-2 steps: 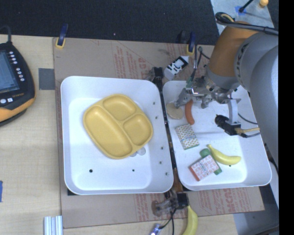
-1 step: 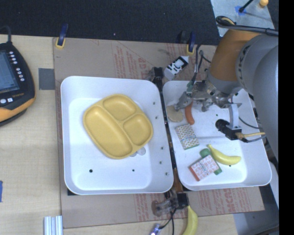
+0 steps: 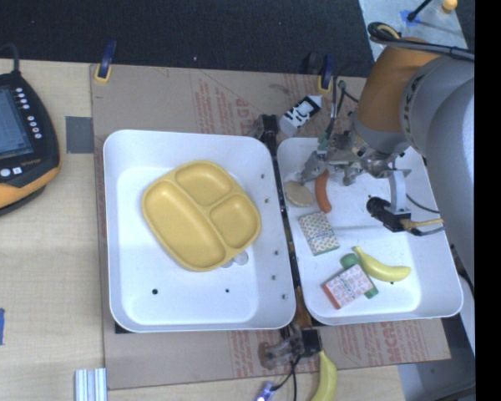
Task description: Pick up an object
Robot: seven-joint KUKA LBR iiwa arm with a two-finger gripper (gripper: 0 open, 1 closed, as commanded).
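My jaws (image 3: 332,164) hover over the hot dog (image 3: 321,195) in the right bin (image 3: 434,295); my wrist possibly hides whether they are apart.

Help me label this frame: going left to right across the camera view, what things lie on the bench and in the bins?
Handheld control pendant → yellow divided plate → round tan cookie → checkered packet → red-and-white carton → banana.

Probably a robotics lab: teach pendant (image 3: 12,144), clamped cardboard (image 3: 192,90), bins (image 3: 121,224).
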